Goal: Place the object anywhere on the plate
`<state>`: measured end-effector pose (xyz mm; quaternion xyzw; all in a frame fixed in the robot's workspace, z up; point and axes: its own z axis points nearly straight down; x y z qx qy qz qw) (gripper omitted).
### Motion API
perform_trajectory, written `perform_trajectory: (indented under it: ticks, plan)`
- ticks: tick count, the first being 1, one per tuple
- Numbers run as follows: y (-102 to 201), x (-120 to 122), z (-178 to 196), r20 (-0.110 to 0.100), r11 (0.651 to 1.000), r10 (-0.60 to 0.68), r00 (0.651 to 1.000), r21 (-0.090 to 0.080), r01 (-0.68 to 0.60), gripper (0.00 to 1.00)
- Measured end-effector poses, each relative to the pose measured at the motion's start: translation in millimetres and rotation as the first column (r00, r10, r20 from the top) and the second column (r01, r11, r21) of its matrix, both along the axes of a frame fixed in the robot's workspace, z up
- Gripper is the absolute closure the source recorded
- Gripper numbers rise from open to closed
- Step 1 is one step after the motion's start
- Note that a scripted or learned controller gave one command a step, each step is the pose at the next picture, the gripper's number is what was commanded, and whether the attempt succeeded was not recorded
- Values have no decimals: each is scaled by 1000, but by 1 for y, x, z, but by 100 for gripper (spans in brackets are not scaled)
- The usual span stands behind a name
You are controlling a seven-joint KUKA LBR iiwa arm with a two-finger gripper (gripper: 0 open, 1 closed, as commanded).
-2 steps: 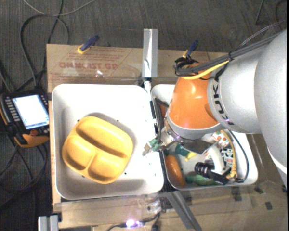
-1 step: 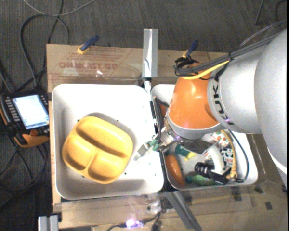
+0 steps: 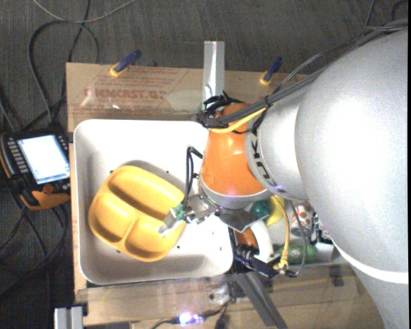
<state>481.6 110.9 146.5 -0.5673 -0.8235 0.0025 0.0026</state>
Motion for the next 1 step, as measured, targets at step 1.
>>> perform_trajectory:
  ticks: [1]
  plan:
    - [0,0,0,0,1000,0,1000,0,0,0]
